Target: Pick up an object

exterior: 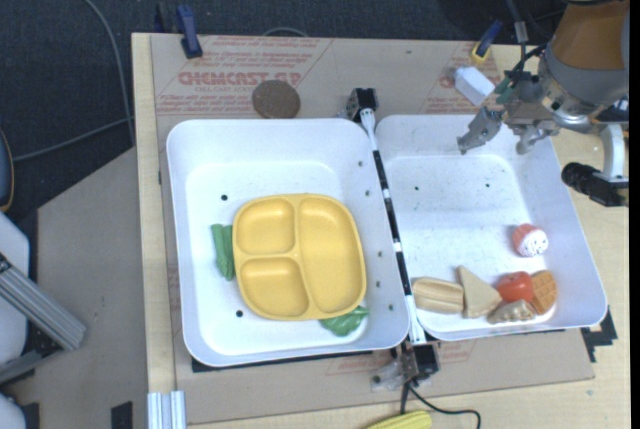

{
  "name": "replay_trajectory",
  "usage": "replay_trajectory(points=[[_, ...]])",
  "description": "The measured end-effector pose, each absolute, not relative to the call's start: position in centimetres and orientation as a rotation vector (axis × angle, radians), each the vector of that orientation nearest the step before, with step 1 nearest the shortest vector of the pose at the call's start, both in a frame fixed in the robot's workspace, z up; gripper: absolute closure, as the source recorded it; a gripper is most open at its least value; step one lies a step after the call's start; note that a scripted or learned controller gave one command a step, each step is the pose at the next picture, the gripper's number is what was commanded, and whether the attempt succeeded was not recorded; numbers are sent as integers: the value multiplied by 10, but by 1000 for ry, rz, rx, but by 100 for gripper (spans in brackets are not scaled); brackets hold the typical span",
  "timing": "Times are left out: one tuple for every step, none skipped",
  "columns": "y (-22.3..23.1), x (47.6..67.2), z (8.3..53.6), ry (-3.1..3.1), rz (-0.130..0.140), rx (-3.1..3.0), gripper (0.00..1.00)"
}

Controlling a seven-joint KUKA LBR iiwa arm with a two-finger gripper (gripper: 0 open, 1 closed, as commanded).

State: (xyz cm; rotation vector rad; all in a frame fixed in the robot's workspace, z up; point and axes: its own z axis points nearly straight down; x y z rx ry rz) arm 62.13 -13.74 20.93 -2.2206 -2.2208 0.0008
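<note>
White right bin (440, 207): gripper (497, 135), fingers spread and empty, hovers at its top edge; toy food pile (487, 294) lies toward six o'clock.

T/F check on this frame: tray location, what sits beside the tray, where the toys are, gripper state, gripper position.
1. The yellow tray lies in the right bin. False: it lies in the left bin.
2. Green pieces stick out from under the tray. True.
3. The toys cluster at the near end of the right bin. True.
4. The gripper holds the red-and-white ball. False: its open fingers hold nothing, and the ball lies in the bin.
5. The gripper is above the right bin's far end. True.
</note>
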Motion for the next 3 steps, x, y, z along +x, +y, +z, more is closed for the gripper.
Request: replay_trajectory(points=[[-192, 599, 128, -2221, 1, -2220, 0], [-221, 552, 98, -2219, -2, -2215, 0], [-219, 539, 85, -2223, -10, -2212, 0]])
